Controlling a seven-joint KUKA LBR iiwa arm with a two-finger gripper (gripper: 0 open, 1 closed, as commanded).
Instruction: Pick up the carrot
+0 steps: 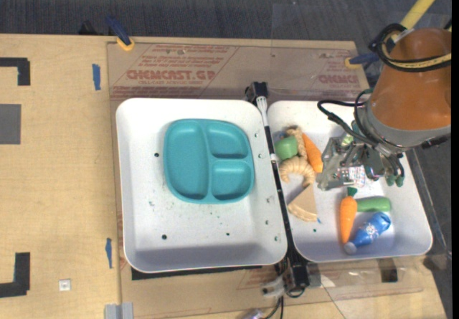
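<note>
Orange-banded and grey, the arm (pixel 410 84) comes in from the right and hangs its tool (pixel 343 167) low over the right bin (pixel 416 228). The tool is a tangle of metal and wiring from this angle, and I cannot tell how far it is open or whether it has hold of anything.

Just below the tool lies a carrot (pixel 346 217), green stub up and tip toward the bin's near wall. Touching its right side are a green piece (pixel 373 203) above and a blue packet (pixel 370 230) below. A second carrot (pixel 311 153) lies to the tool's left, slanting from upper left to lower right, close to the tool but apart from it. Beside that carrot are a green block (pixel 287 147), a tan curled piece (pixel 296 169) under it, and a tan wedge (pixel 305 203) nearer the front. All of these sit in the left half of the right bin, near the divider.

Across the divider, the left bin (pixel 140 188) holds a teal tray (pixel 209 160) with three compartments, lying flat near the middle. Both bins sit on a cardboard sheet (pixel 229 67) with red print, on the wooden bench (pixel 54 167). Blue tape (pixel 96 76) marks the sheet's left edge, and a yellow clip (pixel 125 41) grips its far left corner.
</note>
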